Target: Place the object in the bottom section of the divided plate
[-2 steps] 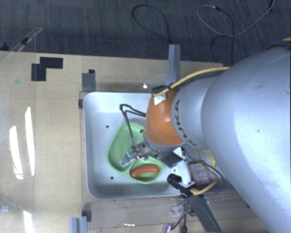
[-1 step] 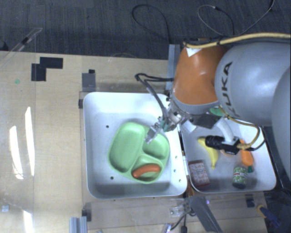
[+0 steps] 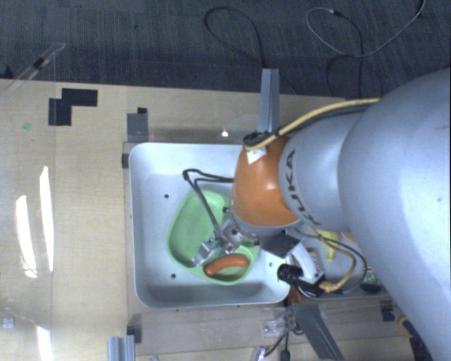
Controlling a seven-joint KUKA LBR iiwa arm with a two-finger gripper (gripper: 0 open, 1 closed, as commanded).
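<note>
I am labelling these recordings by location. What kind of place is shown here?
Probably a robotics lab test bench: a grey industrial arm reaches over a white bin holding a green plate, with loose cables on dark carpet behind.

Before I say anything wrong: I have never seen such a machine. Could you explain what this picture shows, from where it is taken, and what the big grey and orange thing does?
The one camera sits above a bench and looks down at a slant. The big grey shape with an orange band is a robot arm reaching in from the right. At its end is a small two-finger gripper. Under it stands a shallow white bin. In the bin lies a light green divided plate. An orange-red, sausage-shaped object lies on the lower part of the plate, just below the gripper. I cannot tell whether the gripper holds the object or has let it go. The arm covers most of what lies further right.
</note>
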